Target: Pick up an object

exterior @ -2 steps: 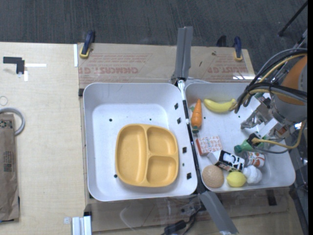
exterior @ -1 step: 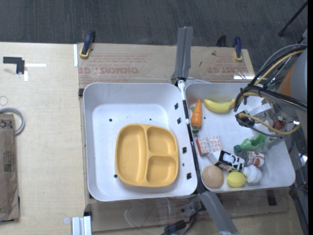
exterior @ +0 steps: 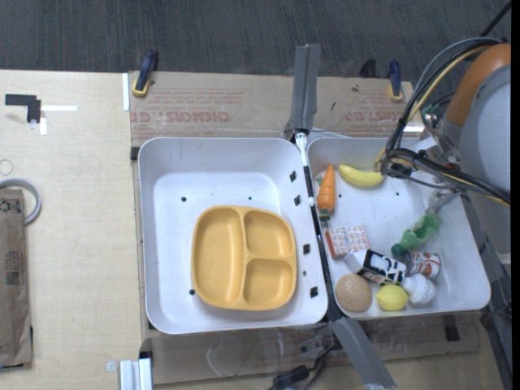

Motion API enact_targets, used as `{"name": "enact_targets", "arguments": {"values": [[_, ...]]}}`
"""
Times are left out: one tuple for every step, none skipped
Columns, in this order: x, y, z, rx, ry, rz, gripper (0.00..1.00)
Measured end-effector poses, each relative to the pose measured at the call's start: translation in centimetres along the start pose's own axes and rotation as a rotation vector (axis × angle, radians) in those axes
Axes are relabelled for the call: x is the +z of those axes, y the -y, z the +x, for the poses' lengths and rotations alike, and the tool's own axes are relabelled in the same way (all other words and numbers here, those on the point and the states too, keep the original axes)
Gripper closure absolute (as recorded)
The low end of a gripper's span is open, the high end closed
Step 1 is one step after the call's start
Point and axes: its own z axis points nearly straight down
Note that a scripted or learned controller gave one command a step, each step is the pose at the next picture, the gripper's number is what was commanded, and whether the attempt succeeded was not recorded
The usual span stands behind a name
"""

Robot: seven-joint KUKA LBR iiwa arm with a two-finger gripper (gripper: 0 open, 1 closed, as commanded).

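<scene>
The arm (exterior: 487, 112) is leaning in from the right, its grey body and orange band sitting over the far right corner of the right bin (exterior: 467, 303), with a bundle of cables looping off it toward the bin's back wall. The end effector itself is not distinguishable among the cables and the arm's bulk, so I cannot tell whether it is spread or pressed together, and nothing is showing as pinched or lifted. As far as this view goes, the picking is not yet done: every candidate is lying on the bin floor. In the right bin a banana (exterior: 361, 176) is resting near the back wall, with a carrot (exterior: 327, 188) just beside it against the divider. A small red-and-white packet (exterior: 348, 240) is sitting near the middle, while a green leafy toy (exterior: 417, 234) is lying toward the right wall. Crowded along the front are a brown egg-shaped item (exterior: 353, 292), a lemon (exterior: 392, 297), a black-and-white box (exterior: 380, 266) and a small can (exterior: 423, 263). The left bin (exterior: 162, 218) is holding a yellow divided plate (exterior: 244, 258). Judging from this, the choosing, descending, closing and lifting are all remaining, and the banana looks closest to the arm.
</scene>
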Motion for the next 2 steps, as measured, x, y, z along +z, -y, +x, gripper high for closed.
{"name": "enact_targets", "arguments": {"values": [[-0.8,0.1,0.0,-0.006,0.004,0.0,1.0],[0.0,0.4,-5.3,-0.263,-0.002,0.006,1.0]]}}
